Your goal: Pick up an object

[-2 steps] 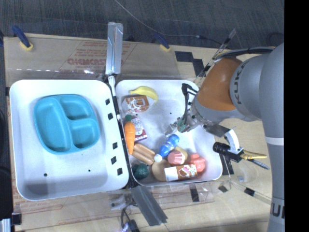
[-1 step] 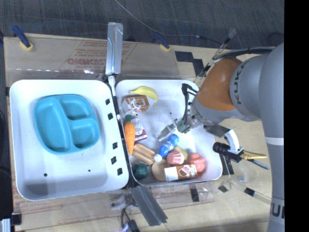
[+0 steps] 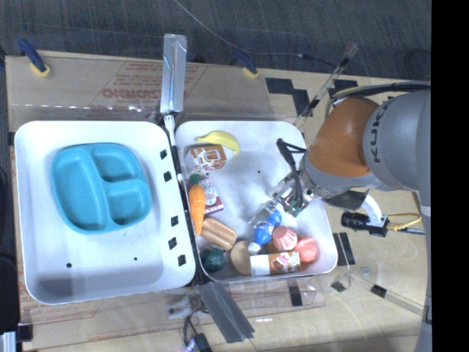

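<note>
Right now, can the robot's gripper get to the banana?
Probably yes. The banana lies alone at the right bin's far edge, nothing on top, and the gripper hangs over that same bin.

A dark grey ribbed carpet floor (image 3: 88, 9) fills the top of the view, with a thin pale cable (image 3: 192, 17) trailing across it. Below lies the light wooden tabletop (image 3: 381, 299), marked with black tape squares (image 3: 282, 86) near its upper edge. A clear plastic sheet with red printing (image 3: 135, 83) covers the upper left part, held by blue clamps (image 3: 33, 56). The lighting is even and soft.
</note>
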Motion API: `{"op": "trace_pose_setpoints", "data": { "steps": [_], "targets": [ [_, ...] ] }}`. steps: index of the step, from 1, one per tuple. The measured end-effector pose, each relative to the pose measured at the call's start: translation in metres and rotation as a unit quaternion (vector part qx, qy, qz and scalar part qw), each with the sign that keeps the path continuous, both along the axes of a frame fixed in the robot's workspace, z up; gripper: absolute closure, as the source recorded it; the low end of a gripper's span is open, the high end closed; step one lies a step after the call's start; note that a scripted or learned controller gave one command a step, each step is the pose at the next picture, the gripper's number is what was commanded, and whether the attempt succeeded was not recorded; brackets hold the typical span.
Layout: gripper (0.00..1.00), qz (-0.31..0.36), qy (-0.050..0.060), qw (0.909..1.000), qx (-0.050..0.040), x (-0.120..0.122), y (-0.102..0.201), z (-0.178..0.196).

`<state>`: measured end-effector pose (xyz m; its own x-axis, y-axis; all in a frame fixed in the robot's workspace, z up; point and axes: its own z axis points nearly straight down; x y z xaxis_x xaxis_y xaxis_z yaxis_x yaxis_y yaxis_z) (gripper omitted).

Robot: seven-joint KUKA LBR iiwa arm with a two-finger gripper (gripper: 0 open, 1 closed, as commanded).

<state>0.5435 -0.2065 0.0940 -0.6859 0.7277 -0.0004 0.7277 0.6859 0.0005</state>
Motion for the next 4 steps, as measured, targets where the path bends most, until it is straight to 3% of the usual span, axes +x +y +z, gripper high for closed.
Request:
{"op": "trace_pose_setpoints", "data": {
  "steps": [1,2,3,4],
  "targets": [
    [0.0,-0.096,0.003,0.9954,0.0011,-0.009,0.033,-0.003],
    [0.0,-0.141,0.003,0.99,0.001,-0.02,0.064,0.014],
    [0.0,-0.074,-0.002,0.9972,-0.0015,-0.061,0.004,0.113],
    [0.0,0.018,-0.006,0.9998,-0.0019,-0.063,0.095,0.001]
  ]
}}
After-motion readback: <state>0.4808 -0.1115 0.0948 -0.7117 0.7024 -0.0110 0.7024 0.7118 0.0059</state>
